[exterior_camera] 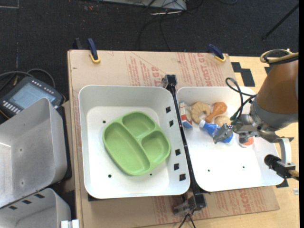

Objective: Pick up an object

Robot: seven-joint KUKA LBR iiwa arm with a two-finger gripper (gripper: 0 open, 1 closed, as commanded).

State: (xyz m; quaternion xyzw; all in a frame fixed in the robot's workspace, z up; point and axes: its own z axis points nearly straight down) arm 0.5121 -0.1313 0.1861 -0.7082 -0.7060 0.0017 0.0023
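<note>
The right bin [237,172] holds a small cluster of objects near its far left corner. A white carton with red and blue print [184,116] lies by the divider. Beside it are a beige pastry-like piece [200,110] and an orange toy piece [219,109]. A blue tube-like object [210,127] lies just in front of them. My gripper [222,135] is low over the near end of that blue object, touching or almost touching it. A small red and white item [245,141] sits to the gripper's right, partly hidden by the arm.
A green three-compartment plate [137,142] lies in the left bin [90,127]. The arm's orange band and grey wrist [278,96] cover the right bin's far right side. Grey equipment [28,137] stands left of the bench. Blue-and-yellow clamps [93,50] hold the board's far edge.
</note>
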